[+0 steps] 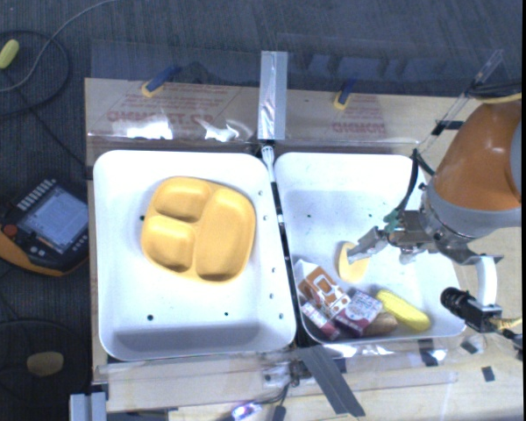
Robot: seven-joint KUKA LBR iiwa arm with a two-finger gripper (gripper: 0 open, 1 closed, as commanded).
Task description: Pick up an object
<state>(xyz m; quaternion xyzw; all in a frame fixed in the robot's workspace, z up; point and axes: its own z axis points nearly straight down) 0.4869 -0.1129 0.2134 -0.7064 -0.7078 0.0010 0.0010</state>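
While the gripper [361, 251] hovers, 1 yellow tray [197, 227] sits apart.

Legible markings: none I can read.
Red print on the clear plastic sheet [184, 112] behind the bins and on the brown-and-white snack packets [337, 301] is too blurred.

Dark grey carpet floor [35, 112], loose cable [114, 3], handheld pendant [39, 226], wooden bench [105, 95]
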